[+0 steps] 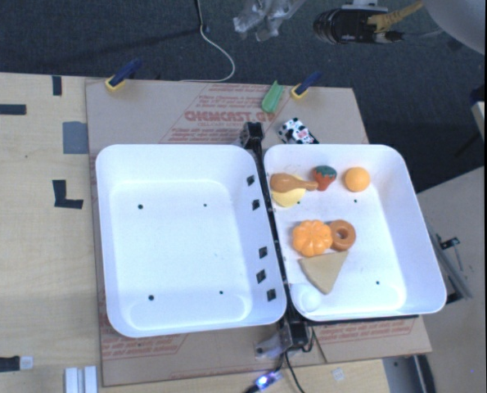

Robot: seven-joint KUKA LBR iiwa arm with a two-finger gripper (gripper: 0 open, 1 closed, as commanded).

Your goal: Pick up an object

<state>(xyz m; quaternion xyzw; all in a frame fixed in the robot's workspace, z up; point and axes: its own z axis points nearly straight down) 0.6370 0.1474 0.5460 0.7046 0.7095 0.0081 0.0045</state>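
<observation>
Bins: two shallow white bins side by side, the left bin [112, 219] and the right bin [407, 228].
Landmark: the pumpkin [311, 237], one, orange, near the middle of the right bin.
Doughnut: one [342, 235], touching the pumpkin on its right.
Wedge: one tan wedge [323, 271], just below the pumpkin.
Drumstick: one [290, 184], above and left of the pumpkin.
Strawberry: one [325, 175], above the pumpkin.
Orange ball: one [357, 178], above and right of the pumpkin.
Gripper: one [263, 11], well above the pumpkin, beyond the bins over dark floor; blurred, grip unreadable.
</observation>
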